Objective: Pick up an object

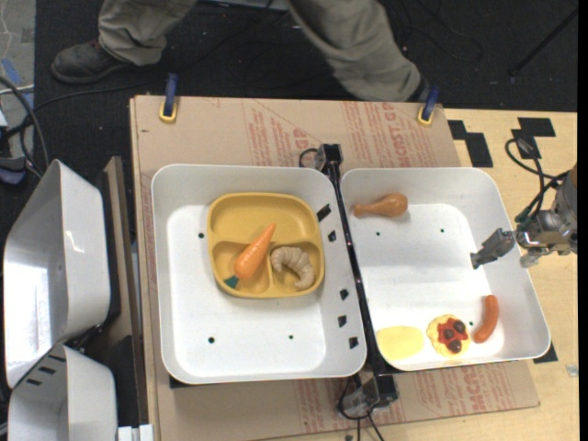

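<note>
End effector (494,246): over R bin's (432,187) 3 o'clock edge, reaching in from R; can't tell how wide it's parted, nothing seen in it.
Sausage (486,319): R bin, at 6 o'clock from end effector, near, not touching.
Pizza slice (449,333): just beside sausage, at its 9 o'clock.
Yellow disc (401,342): R bin, 7 o'clock corner.
Drumstick (382,207): R bin, 11 o'clock, well apart from end effector.
L bin (184,338): yellow tray (226,211) w/ carrot (254,252) + shrimp (294,265).
</note>
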`<state>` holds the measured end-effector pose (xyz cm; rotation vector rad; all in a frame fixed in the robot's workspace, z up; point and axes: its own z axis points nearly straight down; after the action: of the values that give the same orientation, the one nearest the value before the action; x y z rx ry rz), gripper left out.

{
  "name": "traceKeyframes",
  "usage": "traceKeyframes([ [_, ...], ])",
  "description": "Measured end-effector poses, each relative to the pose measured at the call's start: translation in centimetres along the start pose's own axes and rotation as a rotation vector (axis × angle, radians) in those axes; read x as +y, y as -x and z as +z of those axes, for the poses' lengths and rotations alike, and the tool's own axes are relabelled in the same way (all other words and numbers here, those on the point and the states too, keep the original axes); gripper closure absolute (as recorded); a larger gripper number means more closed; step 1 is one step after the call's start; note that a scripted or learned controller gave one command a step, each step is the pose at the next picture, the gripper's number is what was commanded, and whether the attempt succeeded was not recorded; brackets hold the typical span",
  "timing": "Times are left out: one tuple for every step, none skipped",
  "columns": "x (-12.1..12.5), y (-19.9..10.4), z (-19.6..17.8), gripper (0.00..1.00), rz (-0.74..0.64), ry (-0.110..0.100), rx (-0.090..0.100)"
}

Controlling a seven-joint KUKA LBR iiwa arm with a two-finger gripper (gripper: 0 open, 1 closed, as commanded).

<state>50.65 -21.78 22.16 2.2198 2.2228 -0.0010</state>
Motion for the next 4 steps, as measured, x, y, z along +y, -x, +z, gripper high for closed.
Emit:
traceKeyframes([
  [0.2, -1.1, 5.3, 0.0, 0.001, -0.004, 0.002],
  [0.1, -1.4, 11.7, 0.0, 0.003, -0.004, 0.003],
  [0.1, -1.4, 13.0, 0.0, 0.003, -0.002, 0.001],
  [0.2, -1.5, 11.9, 1.0, 0.003, 0.001, 0.001],
])
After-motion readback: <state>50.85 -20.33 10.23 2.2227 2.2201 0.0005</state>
